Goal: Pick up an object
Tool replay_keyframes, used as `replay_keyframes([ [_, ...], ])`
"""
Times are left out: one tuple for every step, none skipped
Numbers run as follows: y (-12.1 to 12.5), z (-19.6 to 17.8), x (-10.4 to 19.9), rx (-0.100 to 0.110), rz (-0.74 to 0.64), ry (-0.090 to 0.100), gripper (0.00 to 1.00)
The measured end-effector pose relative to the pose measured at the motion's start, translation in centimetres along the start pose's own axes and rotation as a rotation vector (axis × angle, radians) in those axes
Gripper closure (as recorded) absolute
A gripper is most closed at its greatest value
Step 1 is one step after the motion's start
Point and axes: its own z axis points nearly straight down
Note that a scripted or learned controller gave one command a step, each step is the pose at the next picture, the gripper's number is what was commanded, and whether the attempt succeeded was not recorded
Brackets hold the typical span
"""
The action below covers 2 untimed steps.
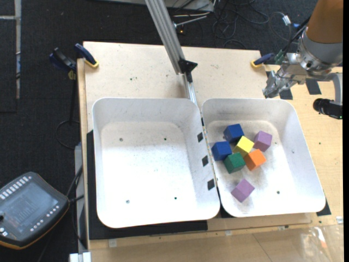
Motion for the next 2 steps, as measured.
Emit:
replay_keyframes([
  [-0.3, 0.4, 6.2, 0.002, -0.001, 0.001, 1.0],
  [-1.1, 0.6, 12.1, 0.003, -0.001, 0.0, 1.0],
])
